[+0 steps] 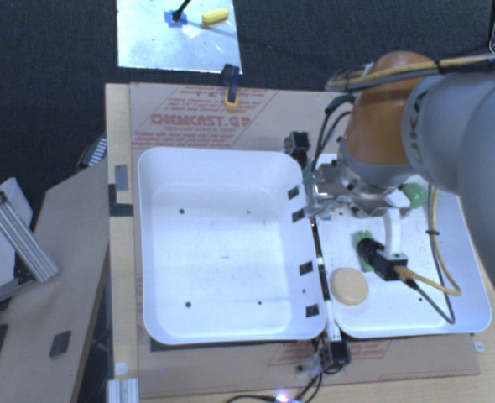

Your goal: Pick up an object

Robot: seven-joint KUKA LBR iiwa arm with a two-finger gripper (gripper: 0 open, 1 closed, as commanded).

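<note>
A round tan disc-like object [349, 286] lies near the front left corner of the right bin [466, 309]. A small green object [364, 248] lies just behind it, partly under a black plug on a yellow cable. Another green object [414, 194] peeks out from under the arm at the bin's back. My gripper [321, 196] hangs low over the right bin's left rim, close to the divide between the bins, behind the tan disc. The arm's grey body and orange band [382, 116] hide much of the bin's back half.
The left bin [159, 170] sits beside the right one, with black clips along the shared edge. A yellow and blue clamp [230, 86] stands at the cardboard's back edge. A metal sheet [147, 32] lies beyond it. An aluminium rail [13, 233] slants at the far left.
</note>
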